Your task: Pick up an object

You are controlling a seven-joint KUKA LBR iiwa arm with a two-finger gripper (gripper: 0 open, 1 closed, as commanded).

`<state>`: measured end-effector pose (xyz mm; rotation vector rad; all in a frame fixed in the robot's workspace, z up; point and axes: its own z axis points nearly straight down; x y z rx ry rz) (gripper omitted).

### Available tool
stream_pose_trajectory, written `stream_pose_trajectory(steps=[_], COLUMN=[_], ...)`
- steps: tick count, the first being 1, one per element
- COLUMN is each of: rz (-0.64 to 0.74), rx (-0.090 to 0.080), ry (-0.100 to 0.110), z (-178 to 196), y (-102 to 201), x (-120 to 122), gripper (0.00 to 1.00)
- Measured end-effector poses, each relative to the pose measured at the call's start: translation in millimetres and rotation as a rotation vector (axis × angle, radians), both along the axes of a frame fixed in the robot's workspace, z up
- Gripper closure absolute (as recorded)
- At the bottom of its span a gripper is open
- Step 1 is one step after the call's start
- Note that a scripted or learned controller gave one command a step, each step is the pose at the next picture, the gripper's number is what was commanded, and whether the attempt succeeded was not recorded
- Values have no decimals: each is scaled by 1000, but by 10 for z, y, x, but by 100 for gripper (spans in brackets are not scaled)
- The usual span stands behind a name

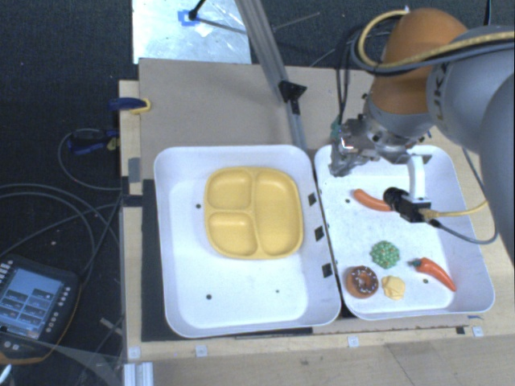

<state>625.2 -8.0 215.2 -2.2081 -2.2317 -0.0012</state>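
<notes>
My gripper [343, 161] hangs over the right bin's [467, 215] far-left corner; whether it grips anything I cannot tell. An orange sausage [371, 200] lies near it on the bin floor.

You can't make out the gripper [344, 161] fingers under the wrist at upper right; they blur into dark metal. The arm [475, 71] runs off the right edge. The orange sausage [372, 200] has its right end hidden behind a black fitting [405, 204].
</notes>
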Motion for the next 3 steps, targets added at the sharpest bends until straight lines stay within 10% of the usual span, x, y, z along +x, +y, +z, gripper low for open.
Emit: stream_pose_trajectory(steps=[2, 3], rz=[0, -7], rx=[1, -1], ry=[-2, -2], z=[87, 83], y=[951, 919], x=[-364, -359], gripper=[100, 0])
